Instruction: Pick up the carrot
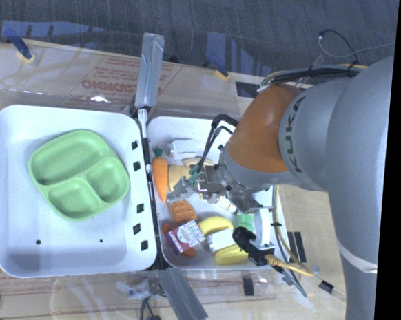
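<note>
- Your gripper [197, 182] hangs low in the right bin [189, 129]; whether it's released or clenched you can't tell.
- The carrot [160, 178] lies just left of it, against the bin wall: a finger could jam there.
- Neighbouring toy food [215, 225] might get grabbed instead.

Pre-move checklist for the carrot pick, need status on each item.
1. Carrot in view: ok, lying in the right bin against its left wall.
2. Carrot free on top: ok, nothing covers it; a waffle-like piece sits just below its tip.
3. Gripper over the right bin: ok, just right of the carrot.
4. Gripper centred on the carrot: not ok, it is offset to the right.
5. Finger state: cannot tell.
6. Carrot held: not ok, it lies in the bin.
</note>
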Robot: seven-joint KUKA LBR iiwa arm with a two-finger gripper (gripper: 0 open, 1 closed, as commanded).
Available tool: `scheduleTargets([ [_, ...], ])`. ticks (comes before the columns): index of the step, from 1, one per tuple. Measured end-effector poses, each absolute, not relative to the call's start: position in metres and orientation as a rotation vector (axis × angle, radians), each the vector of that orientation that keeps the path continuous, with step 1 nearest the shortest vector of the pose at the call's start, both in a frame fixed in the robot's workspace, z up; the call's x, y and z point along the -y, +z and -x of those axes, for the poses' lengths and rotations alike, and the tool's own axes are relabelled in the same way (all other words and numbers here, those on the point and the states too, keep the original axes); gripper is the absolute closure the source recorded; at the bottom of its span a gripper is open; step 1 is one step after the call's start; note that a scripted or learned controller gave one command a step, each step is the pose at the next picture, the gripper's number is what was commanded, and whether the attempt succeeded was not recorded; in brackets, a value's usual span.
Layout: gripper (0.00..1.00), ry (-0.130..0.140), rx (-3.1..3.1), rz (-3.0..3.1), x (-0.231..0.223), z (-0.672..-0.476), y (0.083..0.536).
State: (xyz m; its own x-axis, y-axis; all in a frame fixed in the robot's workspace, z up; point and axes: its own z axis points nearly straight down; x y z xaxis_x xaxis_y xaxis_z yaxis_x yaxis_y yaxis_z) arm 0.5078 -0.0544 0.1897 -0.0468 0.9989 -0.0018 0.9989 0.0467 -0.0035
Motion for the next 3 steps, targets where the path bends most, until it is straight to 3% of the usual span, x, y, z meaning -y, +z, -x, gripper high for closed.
scheduleTargets([
  [1,0.0,0.011,2.042,2.382,0.082,-0.565,0.193],
  [2,0.0,0.015,1.799,2.568,0.046,-0.479,0.193],
  [3,0.0,0.014,1.715,2.628,0.05,-0.504,0.188],
])
